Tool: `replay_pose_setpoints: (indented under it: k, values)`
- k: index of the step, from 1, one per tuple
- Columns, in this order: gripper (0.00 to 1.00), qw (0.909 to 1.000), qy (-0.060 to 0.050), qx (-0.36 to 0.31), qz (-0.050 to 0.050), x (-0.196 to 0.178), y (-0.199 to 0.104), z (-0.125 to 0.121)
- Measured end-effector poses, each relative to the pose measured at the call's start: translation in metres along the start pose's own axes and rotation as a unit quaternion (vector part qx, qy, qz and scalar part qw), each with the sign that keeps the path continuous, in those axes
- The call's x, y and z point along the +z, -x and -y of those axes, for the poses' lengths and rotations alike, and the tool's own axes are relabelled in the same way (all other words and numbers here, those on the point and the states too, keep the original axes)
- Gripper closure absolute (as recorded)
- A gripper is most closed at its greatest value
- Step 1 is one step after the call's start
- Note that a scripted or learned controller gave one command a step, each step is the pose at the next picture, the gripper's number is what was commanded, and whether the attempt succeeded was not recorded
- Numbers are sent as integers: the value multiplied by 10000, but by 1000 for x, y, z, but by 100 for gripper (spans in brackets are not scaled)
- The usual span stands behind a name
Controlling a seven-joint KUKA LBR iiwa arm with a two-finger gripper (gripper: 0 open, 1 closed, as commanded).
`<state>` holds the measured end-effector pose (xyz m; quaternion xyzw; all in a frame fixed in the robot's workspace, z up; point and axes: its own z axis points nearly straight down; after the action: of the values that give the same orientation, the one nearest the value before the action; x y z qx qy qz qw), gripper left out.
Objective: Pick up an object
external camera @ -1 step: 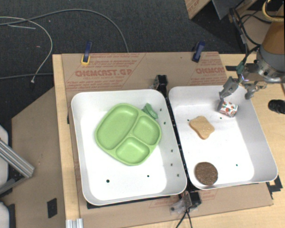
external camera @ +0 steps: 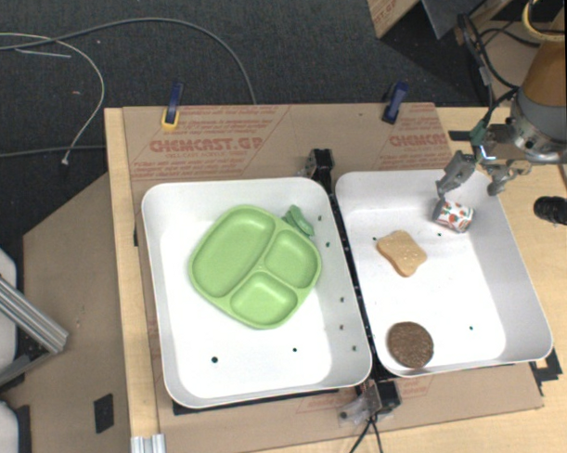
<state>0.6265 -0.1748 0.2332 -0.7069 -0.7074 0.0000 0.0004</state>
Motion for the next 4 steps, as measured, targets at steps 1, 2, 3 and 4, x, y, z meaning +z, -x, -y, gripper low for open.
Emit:
replay_pose_setpoints:
  k: [1,2,3,4]
  values:
    - [0,10000,-4,4,-1,56,0,7]
    - [0,10000,-36,7,-9,117,3,14]
    - [0,10000,6,4,-7,146,3,12]
    - [100,10000,47,-2,-5,132,2,9]
